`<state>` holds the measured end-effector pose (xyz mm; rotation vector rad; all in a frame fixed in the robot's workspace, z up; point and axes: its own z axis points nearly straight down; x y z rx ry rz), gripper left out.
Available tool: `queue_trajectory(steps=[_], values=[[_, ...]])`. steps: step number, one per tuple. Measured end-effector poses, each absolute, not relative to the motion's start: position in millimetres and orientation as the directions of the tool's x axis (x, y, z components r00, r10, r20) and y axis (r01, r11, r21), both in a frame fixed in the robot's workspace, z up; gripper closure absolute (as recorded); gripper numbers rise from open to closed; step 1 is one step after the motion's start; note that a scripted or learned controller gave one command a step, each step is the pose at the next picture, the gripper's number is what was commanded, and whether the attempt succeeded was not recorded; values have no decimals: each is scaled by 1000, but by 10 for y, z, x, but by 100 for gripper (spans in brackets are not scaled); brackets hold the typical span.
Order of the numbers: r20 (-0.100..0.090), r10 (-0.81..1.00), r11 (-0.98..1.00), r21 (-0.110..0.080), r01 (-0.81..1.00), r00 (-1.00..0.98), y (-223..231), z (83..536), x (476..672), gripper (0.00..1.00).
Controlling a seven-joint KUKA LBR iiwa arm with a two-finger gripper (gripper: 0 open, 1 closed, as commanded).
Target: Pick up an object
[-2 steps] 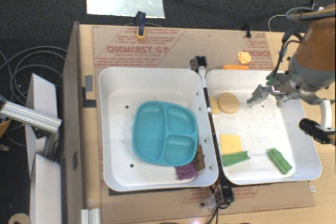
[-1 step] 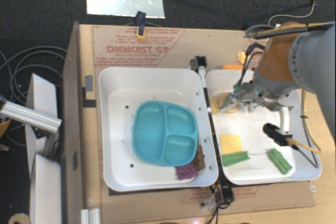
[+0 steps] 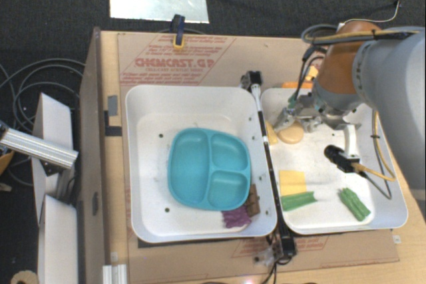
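From where I stand, the pincer [image 3: 294, 119] hangs low in the right bin [image 3: 393, 209], close to the wall that bin shares with the left bin [image 3: 143, 143]. It sits right over the far edge of a tan round piece [image 3: 290, 136], touching it or nearly so. Nothing else lies so near, so I take that piece to be what it is after. Whether the pincer is wide or narrow I cannot tell from this slant, nor whether it has any hold on the piece, so I judge the pick not yet made. The piece lies flat and close to the wall, which leaves little room on that side. A yellow square [image 3: 291, 180] lies flat a little nearer me than the pincer. Of the 2 green pieces, 1 stick [image 3: 297, 200] lies just past the square and the other [image 3: 355, 203] is well off toward the arm's side. An orange bit [image 3: 290, 84] lies beyond the pincer by the back rim. Across the wall from the pincer, a teal divided plate [image 3: 208, 168] lies broad and flat, a poor thing to pinch from above.
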<state>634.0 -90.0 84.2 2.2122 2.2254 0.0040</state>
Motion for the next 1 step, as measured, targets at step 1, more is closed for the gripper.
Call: queue_trajectory(steps=[1], values=[[0, 1000, 3, 3, 1000, -3, -928, 853, 6353, 0]])
